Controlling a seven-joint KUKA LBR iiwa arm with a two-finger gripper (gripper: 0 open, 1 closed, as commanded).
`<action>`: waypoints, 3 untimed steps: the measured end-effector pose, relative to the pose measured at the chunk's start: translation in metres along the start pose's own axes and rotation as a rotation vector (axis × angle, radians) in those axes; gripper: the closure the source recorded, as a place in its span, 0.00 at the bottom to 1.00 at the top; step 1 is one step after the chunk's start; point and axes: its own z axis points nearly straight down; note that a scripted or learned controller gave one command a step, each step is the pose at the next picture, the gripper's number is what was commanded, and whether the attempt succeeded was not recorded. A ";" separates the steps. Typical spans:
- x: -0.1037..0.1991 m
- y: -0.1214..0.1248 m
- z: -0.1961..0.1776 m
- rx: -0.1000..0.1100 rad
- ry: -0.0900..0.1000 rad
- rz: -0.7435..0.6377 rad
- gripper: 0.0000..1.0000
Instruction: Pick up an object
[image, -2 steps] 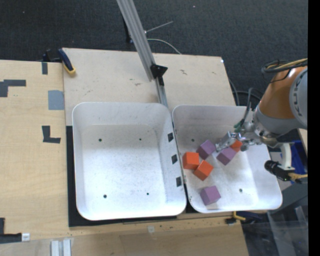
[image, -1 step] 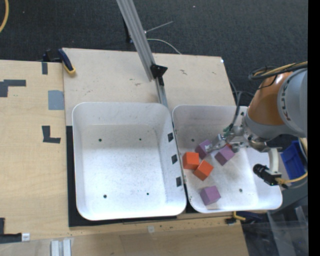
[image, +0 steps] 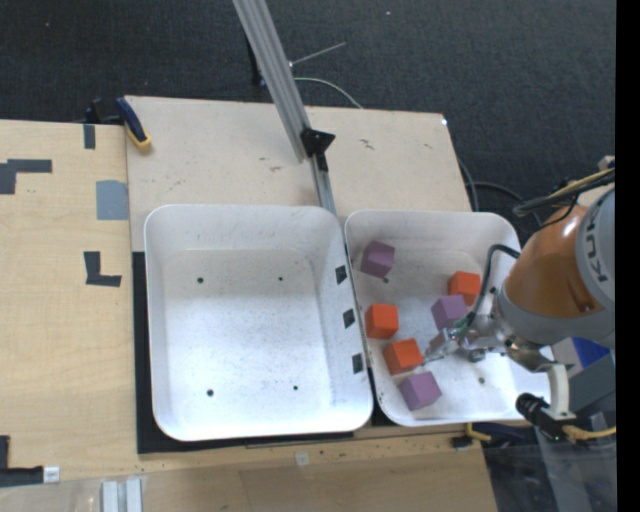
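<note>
Camera view looks down on two white bins sitting side by side. My landmark is the wall between the bins (image: 345, 300), where they touch.

Left of that wall is the left bin (image: 160, 300). It has little dark specks on its floor and no blocks in it.

Right of the wall is the right bin (image: 420, 217), and all the blocks are in there. Closest to the wall are an orange block (image: 382, 320) and, further up, a purple block (image: 377, 258). A bit further from the wall are another orange block (image: 404, 355) and, below it, a purple block (image: 420, 390) near the bin's front edge. Further right still sit one more purple block (image: 448, 312) and an orange block (image: 463, 286), close together.

Furthest from the wall is the gripper (image: 452, 343). It hangs low in the right bin, just under the far purple block and just right of the second orange block. Nothing sits between its fingers. I cannot tell if they are spread apart or pressed together, because they are small and blurry.

I think the arm is trying to grab a block right now. To do it well, it should pick one block that has space around it. The second orange block is near and stands apart. The fingers should go down on both sides of it, squeeze, then lift straight up slowly.
</note>
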 end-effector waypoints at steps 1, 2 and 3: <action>0.015 0.080 -0.001 -0.006 -0.002 -0.005 0.00; 0.014 0.077 -0.010 0.000 -0.001 -0.003 1.00; 0.038 0.067 -0.032 -0.001 0.000 -0.003 1.00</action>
